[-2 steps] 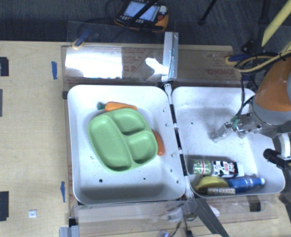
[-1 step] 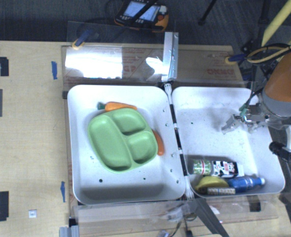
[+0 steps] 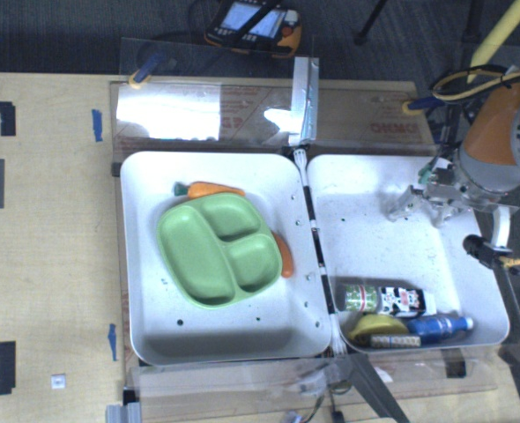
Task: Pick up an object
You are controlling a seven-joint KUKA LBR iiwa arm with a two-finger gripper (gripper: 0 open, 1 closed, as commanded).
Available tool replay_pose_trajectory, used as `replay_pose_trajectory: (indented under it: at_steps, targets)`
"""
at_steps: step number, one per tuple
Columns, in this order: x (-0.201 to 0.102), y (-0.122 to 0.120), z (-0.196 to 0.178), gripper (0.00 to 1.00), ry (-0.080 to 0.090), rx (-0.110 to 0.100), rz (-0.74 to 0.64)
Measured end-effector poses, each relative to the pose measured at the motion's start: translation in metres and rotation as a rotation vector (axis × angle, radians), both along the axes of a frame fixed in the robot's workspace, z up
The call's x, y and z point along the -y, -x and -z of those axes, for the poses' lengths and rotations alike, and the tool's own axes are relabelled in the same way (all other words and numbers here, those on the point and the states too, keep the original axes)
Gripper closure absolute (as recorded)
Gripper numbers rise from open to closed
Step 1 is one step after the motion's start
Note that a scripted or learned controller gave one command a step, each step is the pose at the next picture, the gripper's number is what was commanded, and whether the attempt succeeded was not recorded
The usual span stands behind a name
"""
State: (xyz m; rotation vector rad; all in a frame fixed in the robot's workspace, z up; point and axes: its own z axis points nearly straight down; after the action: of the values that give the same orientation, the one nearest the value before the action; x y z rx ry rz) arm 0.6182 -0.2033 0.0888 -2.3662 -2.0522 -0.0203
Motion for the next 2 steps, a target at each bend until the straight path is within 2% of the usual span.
replay_pose_trajectory:
  at_steps: [1, 2]
  targets:
    - [0.002, -0.001, -0.010, 1.00, 0.011, 0.005, -0.003]
    - [0.004, 0.040, -0.107, 1.00, 0.016, -0.004, 0.190]
